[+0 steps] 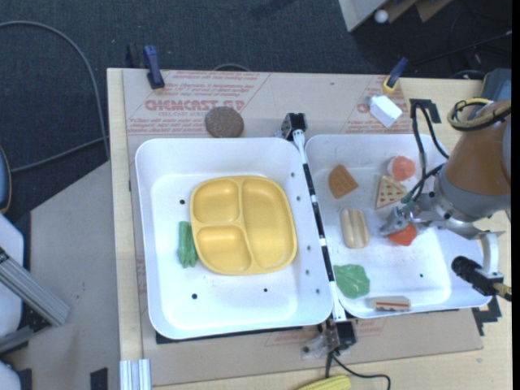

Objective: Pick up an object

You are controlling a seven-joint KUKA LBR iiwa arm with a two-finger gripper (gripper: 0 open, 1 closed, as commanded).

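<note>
Two bins: left (154,218) holds a yellow tray (242,223); right (431,283) toy food; pincer (401,220) grip unclear.

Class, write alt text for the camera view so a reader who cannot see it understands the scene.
A grey arm reaches from the right into the right bin, its tool low over a red item among toy foods. The left bin holds a yellow divided plate beside a green piece.
</note>
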